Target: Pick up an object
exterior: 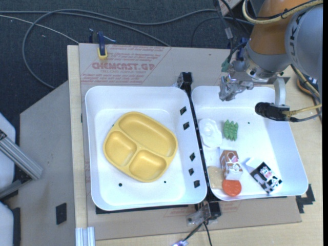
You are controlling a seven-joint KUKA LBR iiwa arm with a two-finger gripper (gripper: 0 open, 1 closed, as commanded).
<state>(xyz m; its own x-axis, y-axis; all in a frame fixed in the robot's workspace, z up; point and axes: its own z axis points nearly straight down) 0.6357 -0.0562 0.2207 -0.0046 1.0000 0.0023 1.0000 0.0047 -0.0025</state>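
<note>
The gripper [229,92] hangs over the right bin's [292,137] far left corner, its finger state impossible to tell, while the green object [230,130] lies near the bin's middle.

Smooth, glossy plastic is seen in the yellow divided tray [140,146] and both white bins [97,137]. The counter [77,111] looks like matt cardboard. The orange band [274,19] is shiny.
</note>
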